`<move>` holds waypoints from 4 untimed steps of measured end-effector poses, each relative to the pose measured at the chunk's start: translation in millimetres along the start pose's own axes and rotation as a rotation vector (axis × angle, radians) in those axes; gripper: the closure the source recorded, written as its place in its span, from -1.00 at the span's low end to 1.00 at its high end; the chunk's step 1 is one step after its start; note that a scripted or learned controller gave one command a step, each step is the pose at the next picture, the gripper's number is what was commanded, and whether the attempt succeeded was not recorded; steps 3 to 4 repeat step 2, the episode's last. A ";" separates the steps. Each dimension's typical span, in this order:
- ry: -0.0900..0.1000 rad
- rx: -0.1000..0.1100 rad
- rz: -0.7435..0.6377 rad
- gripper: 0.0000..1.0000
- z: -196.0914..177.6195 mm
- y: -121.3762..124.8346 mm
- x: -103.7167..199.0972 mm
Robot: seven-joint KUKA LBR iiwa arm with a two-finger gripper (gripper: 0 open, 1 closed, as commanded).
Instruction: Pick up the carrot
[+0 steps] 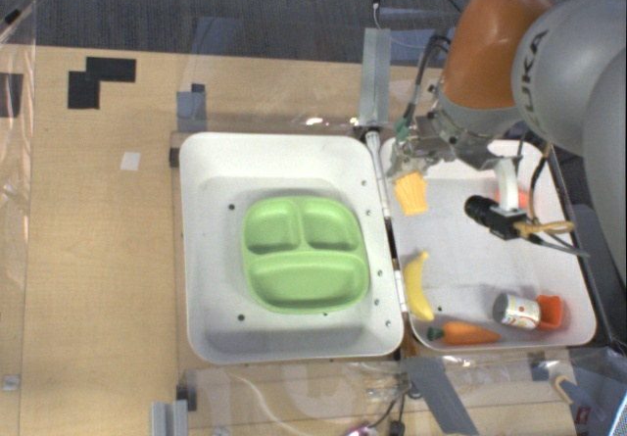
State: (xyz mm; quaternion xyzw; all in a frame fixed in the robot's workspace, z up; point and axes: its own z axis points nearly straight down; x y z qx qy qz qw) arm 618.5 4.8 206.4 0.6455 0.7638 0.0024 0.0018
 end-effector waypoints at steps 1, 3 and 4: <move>0.000 0.002 0.239 1.00 21.2 1.1 -13.0; 0.001 -0.002 0.238 1.00 9.5 2.6 -13.1; 0.001 -0.002 0.238 1.00 9.5 2.6 -13.1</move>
